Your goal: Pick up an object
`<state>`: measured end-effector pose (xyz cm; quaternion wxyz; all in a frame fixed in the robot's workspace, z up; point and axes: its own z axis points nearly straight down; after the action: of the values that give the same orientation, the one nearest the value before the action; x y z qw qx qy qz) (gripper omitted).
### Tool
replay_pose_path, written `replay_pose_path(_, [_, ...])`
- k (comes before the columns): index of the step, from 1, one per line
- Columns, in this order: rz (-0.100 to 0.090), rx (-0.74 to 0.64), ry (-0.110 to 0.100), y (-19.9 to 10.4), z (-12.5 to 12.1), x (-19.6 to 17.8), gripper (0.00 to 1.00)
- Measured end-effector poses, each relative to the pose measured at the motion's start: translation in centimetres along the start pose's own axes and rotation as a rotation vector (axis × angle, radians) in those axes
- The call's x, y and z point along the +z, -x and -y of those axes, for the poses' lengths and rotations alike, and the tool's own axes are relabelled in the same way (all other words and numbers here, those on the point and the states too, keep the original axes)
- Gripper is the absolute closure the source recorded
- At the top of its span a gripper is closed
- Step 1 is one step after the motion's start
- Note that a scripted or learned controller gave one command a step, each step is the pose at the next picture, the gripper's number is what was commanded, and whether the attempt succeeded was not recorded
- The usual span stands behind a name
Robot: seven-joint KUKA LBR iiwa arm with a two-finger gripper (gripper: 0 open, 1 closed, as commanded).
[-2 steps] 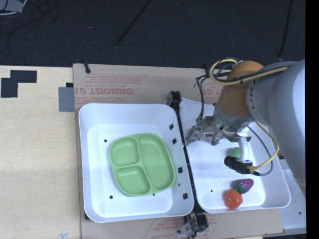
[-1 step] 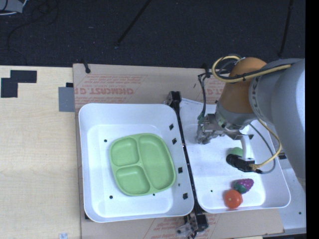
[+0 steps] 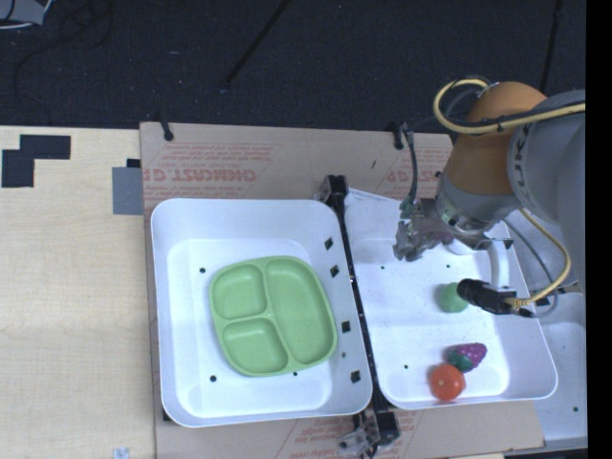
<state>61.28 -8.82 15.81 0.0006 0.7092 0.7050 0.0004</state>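
Three small toys lie in the right white bin (image 3: 382, 352): green ball (image 3: 451, 297), purple lump (image 3: 468, 355), orange-red ball (image 3: 446, 382); claw (image 3: 413, 244) grip unclear.

Two white bins sit side by side on a brown cardboard sheet (image 3: 239, 161) with red letters printed on it. The left bin (image 3: 177, 256) holds a light green plate (image 3: 273, 316) with three sections. The plate lies flat, a bit tilted, near the middle of its bin. A black clip strip (image 3: 346, 285) runs between the left bin and the right bin (image 3: 402, 352). The cardboard lies on a pale wooden tabletop (image 3: 67, 304). On the tabletop, to the left, are a black shape (image 3: 33, 159) and a grey square (image 3: 125, 189). Behind it all is a dark floor with thin cables (image 3: 258, 27).
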Motion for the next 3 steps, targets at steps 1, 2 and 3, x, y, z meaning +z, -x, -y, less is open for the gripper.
replay_pose_path(1, [0.000,-0.001,0.002,0.3,0.6,-6.1,1.00])
replay_pose_path(2, [0.000,-0.006,0.000,0.5,0.6,-9.3,1.00])
replay_pose_path(3, [-0.002,-0.009,-0.006,-3.6,2.3,-8.5,1.00])
